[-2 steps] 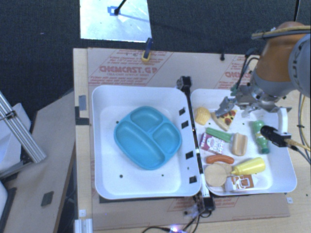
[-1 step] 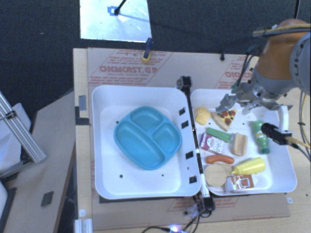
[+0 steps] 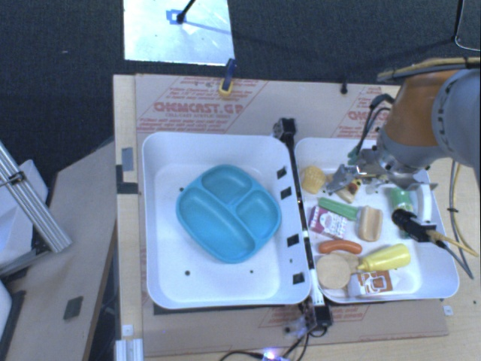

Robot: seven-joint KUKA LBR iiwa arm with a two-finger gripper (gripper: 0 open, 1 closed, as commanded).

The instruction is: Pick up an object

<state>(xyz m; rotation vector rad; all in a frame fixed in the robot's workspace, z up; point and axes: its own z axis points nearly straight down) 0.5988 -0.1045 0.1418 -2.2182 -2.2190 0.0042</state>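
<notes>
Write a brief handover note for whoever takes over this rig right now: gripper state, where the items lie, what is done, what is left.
Gripper: low over the upper part of the right bin, above the toy food; whether the fingers are open or shut cannot be told, and nothing shows between them.
Items: yellow mustard bottle, red sausage, green stick and round yellow piece all lie in the right bin. The blue divided plate sits in the left bin.
Done: arm brought over the pile.
Left: grasp one item and lift it.

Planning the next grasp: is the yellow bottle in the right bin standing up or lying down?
Lying down. The yellow bottle rests on its side on the right bin floor.
</notes>
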